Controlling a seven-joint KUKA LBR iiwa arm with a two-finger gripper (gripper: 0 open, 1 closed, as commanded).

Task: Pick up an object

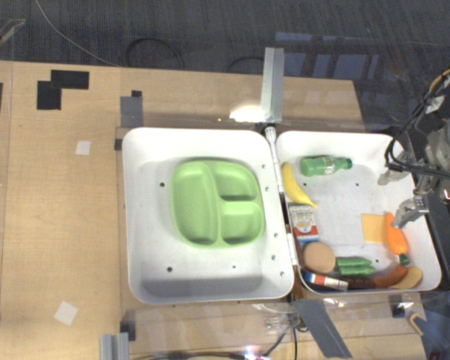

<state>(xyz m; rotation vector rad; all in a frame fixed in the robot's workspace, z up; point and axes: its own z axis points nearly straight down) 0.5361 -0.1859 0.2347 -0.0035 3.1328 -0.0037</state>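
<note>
The right bin (360,142) holds several small items. A green bottle (326,165) lies at its back, and a yellow banana (294,186) runs along its left wall. An orange carrot (396,240) lies by the right wall, next to a flat yellow slice (373,228). My gripper (401,194) reaches in over the bin's right side, just above the carrot. Its two grey fingers stand apart with nothing between them.
The left bin (146,163) carries a green divided plate (216,202). Along the right bin's front lie a small carton (304,222), a round brown bun (319,257), a green pod (355,265), a red-tipped marker (326,280) and a brown sausage (394,277).
</note>
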